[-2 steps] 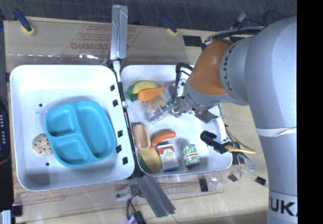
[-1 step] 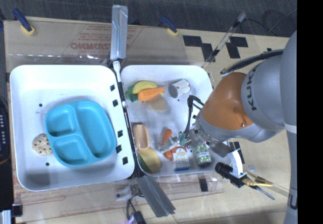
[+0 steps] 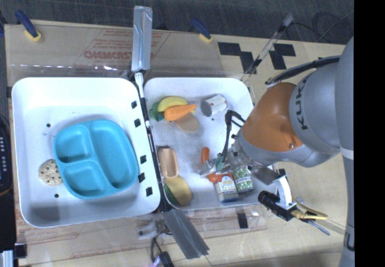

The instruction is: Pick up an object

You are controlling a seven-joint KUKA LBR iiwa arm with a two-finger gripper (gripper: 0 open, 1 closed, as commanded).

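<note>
Still mid-attempt, nothing lifted. Right bin [image 3: 243, 88] holds the clutter; the arm [image 3: 283, 124] reaches low into its near-right corner. Pincer [image 3: 227, 166] sits among small cartons [image 3: 234, 184], with an orange piece [image 3: 206, 154] just to its left; grip state cannot be told. Banana [image 3: 171, 103] and carrot [image 3: 179, 112] lie farther off, untouched. Grasp and lift remain.

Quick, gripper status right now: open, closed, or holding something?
Gripper: cannot be told. It is low in the right bin, among the small cartons, with the wrist covering it from above.
</note>
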